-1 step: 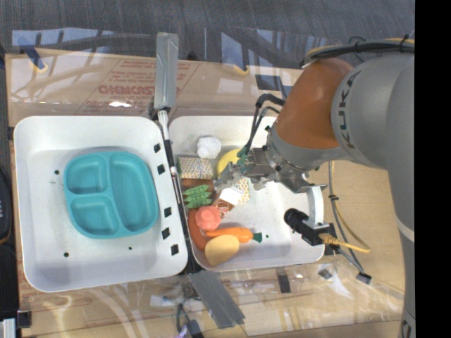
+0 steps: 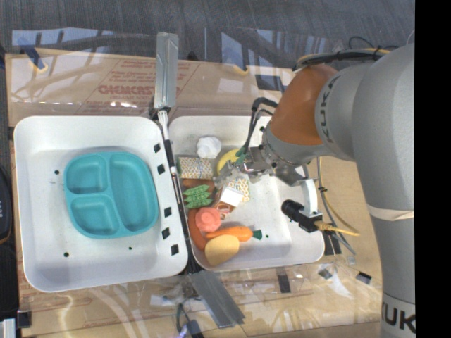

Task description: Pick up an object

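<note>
The pincer [image 2: 248, 166] is reaching down into the right bin [image 2: 310, 248], hanging over the cluster of toy food there. The arm is hiding its tips too much to tell whether it is spread or pressed together. A yellow banana [image 2: 226, 160] is lying just to its left, a white ball [image 2: 208, 147] beyond that. Below the pincer are sitting a patterned packet [image 2: 235, 191], a pink piece [image 2: 208, 220], a carrot [image 2: 232, 234] and a yellow lemon [image 2: 221, 248]. Far to its left, the other bin is holding a teal divided tray [image 2: 110, 193].

Teal tray [image 2: 110, 192]; white bins [image 2: 35, 252]; orange carrot [image 2: 232, 234]; pink toy [image 2: 208, 220]; yellow banana [image 2: 227, 160].
</note>
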`<state>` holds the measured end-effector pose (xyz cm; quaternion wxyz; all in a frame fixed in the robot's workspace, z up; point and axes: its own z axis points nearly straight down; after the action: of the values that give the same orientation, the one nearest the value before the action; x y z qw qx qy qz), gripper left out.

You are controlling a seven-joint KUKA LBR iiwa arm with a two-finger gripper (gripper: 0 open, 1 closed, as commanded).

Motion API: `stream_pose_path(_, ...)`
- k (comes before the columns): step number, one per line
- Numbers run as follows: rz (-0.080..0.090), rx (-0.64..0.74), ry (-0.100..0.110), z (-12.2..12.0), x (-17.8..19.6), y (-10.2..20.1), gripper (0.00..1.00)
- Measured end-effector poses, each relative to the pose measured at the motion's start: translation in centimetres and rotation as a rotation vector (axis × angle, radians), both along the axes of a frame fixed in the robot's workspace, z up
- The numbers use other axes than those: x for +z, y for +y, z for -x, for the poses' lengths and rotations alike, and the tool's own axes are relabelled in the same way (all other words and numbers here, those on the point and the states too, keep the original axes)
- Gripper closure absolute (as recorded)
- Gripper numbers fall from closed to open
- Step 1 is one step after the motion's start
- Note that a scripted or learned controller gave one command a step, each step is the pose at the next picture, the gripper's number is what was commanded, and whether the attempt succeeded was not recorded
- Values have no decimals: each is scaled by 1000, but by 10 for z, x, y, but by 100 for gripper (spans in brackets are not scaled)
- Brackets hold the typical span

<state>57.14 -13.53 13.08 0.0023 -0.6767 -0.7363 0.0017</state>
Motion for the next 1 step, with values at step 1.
stream_pose_path(1, 3, -1, -20, 6, -31, -5, 0)
